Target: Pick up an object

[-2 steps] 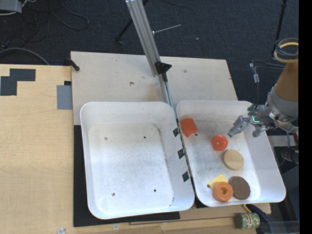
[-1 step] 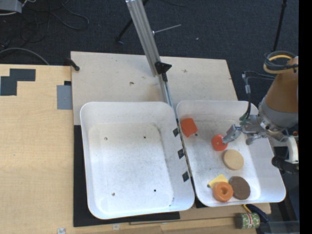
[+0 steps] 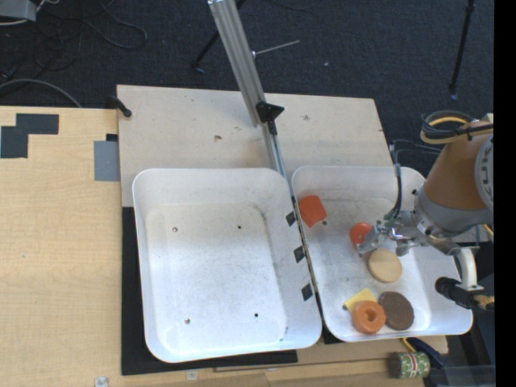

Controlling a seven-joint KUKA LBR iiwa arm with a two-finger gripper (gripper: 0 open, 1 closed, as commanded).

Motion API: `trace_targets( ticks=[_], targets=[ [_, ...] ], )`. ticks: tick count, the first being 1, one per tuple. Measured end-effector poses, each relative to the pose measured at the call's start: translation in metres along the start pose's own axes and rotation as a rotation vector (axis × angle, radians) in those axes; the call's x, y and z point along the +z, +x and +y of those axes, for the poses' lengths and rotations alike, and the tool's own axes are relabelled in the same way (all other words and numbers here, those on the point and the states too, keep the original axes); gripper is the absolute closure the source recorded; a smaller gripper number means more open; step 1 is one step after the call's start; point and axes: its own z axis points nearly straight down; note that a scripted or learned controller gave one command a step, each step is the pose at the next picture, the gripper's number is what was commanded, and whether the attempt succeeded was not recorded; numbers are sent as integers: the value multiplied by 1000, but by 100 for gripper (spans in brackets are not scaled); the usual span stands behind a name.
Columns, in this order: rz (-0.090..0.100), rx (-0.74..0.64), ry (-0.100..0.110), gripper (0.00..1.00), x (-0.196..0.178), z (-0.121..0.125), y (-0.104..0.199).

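Two white bins; the end effector (image 3: pixel 385 240) hovers low between a small red ball (image 3: pixel 359 233) and a tan disc (image 3: pixel 385 266), grip state unclear, approaching; next, descend and close.

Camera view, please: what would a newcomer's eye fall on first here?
Probably the cluster of small colourful things in the right bin: an orange block near its left wall, a red ball, a tan disc, and an orange ring beside a brown disc at the near edge. The grey arm's gripper hangs low between the red ball and tan disc. A tilted aluminium rail rises behind the bins.
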Motion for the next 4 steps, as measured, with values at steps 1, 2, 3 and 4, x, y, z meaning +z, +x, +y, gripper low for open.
trace_targets(
  ticks=[1, 2, 3, 4],
  targets=[
    [-2, 1, -7, 0, 14, 0, 0],
    [-2, 5, -6, 100, 4, 0, 0],
    [-3, -3, -11, 100, -47, 7, 7],
    [-4, -2, -13, 100, -111, 5, 6]
  ],
)
